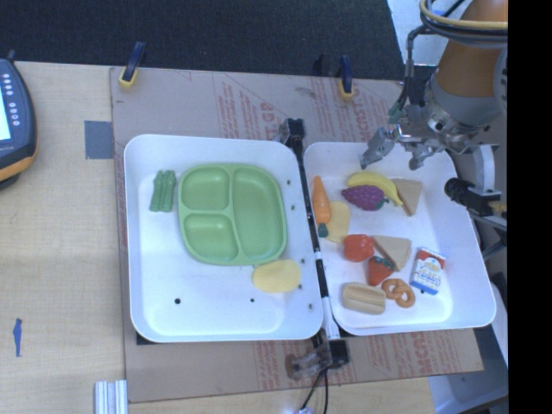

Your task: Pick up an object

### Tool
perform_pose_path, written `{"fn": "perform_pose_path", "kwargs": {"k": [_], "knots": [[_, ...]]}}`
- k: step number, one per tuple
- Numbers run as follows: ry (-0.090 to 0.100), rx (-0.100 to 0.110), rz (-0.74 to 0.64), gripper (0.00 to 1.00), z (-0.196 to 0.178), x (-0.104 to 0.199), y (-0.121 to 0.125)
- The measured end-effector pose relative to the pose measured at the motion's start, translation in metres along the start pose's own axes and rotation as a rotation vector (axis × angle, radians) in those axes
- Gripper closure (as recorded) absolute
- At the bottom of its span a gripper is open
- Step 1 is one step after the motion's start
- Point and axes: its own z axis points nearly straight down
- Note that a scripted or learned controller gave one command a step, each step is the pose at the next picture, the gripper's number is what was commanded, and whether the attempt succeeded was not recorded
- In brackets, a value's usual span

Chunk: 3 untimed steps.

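Observation:
The right bin (pixel 466 317) holds several toy foods: an orange carrot (pixel 321 200), a yellow banana (pixel 377 182), purple grapes (pixel 364 197), a tan bread wedge (pixel 409 195), a red tomato (pixel 358 247), a strawberry (pixel 378 271), a pretzel (pixel 398 292), a bun (pixel 363 297) and a small carton (pixel 427 271). My gripper (pixel 398 153) hangs over the bin's back edge, just above the banana and the bread wedge. It is open, its fingers spread, with nothing between them.
The left bin (pixel 147 309) holds a green divided plate (pixel 233 214), a green bean bundle (pixel 162 191) and a pale yellow piece (pixel 276 276). A sandwich wedge (pixel 393 250) and a yellow slice (pixel 339 221) lie mid right bin. A handheld pendant (pixel 13 119) sits at the far left.

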Motion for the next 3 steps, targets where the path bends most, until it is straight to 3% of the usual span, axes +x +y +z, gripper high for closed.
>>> {"fn": "perform_pose_path", "kwargs": {"k": [1,3], "knots": [[0.000,0.011,-0.002,0.00,0.141,-0.004,0.016],[0.000,0.002,-0.003,0.00,0.133,0.010,0.024]]}}
